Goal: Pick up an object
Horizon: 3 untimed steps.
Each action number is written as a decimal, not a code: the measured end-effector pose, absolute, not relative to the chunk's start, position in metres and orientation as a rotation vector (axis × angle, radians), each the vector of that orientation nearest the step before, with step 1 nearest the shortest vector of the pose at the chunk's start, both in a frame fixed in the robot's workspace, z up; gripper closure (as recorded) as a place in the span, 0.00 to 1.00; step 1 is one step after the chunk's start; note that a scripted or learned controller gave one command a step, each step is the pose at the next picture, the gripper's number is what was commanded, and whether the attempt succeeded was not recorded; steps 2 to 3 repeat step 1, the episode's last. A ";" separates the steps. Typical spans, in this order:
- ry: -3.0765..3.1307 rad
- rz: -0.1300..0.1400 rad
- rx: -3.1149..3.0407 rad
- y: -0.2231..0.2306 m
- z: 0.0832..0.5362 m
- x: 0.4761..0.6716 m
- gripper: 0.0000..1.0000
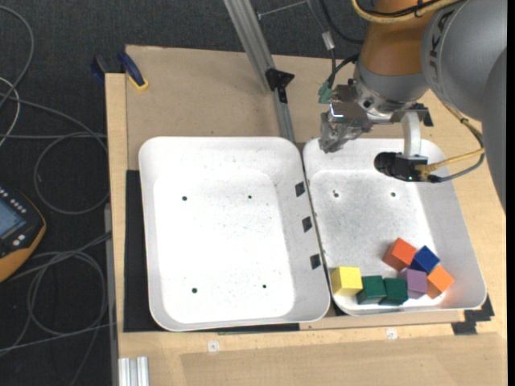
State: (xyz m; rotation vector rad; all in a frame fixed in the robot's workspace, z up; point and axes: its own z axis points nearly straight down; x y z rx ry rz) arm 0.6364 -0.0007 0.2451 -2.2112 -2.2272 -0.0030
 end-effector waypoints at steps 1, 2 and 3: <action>-2.227 -0.001 -2.210 0.063 0.239 0.625 1.00; -2.227 -0.001 -2.210 0.063 0.239 0.625 1.00; -2.227 -0.001 -2.210 0.063 0.239 0.625 1.00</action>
